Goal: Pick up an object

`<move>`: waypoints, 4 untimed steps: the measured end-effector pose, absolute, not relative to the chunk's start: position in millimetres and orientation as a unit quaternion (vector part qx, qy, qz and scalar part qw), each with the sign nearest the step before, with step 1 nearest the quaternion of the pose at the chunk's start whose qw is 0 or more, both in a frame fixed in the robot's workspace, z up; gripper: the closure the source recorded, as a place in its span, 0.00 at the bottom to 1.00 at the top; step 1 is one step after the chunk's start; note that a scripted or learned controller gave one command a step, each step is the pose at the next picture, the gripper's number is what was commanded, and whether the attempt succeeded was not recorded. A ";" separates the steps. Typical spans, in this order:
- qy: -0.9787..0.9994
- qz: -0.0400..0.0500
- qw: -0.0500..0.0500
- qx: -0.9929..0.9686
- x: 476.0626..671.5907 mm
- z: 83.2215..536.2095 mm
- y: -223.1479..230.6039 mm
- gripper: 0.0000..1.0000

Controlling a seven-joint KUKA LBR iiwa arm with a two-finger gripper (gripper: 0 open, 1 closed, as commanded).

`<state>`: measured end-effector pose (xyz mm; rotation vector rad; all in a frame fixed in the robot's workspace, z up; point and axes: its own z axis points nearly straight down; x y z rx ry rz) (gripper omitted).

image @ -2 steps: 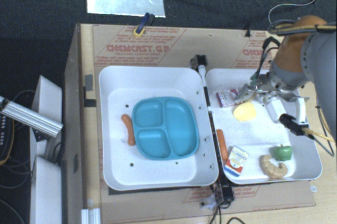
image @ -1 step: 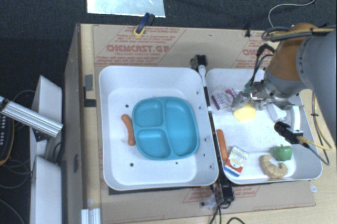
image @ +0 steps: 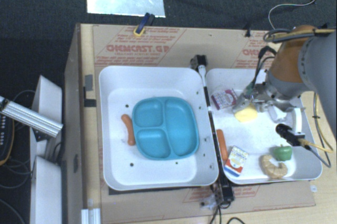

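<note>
Starting at nine o'clock, the left bin (image: 113, 80) carries a blue divided plate (image: 164, 127) with a sausage (image: 128, 129) lying just beside its left edge. None of that is in play. Across the divider, in the right bin (image: 310, 167), a second sausage (image: 221, 144) lies along the left wall, with a small carton (image: 236, 159) at six o'clock, then a croissant-like pastry (image: 274, 166) and a green pepper (image: 283, 152) near the corner. A crinkled wrapper (image: 225, 98) sits toward eleven o'clock.

The arm is down over the pale yellow piece (image: 245, 114), which sits in the upper middle of this bin, and the claw (image: 258, 103) is right at its upper-right edge. How wide that claw stands, or whether it has anything, I cannot tell; the wrist covers it. For a clean pick, I'd say centre over the yellow piece, straddle its narrow side, and close before lifting, keeping clear of the wrapper at ten o'clock.
</note>
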<state>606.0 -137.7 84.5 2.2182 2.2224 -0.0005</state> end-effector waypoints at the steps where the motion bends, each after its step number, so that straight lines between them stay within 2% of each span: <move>1: 0.709 -0.005 -0.007 0.705 629.7 82.6 -150.0 0.00; 2: 0.708 0.000 0.001 0.706 612.7 84.6 -137.8 0.00; 3: 0.708 0.000 0.000 0.707 603.4 84.4 -138.2 0.00; 4: 0.708 0.001 0.001 0.706 647.1 84.7 -159.3 0.00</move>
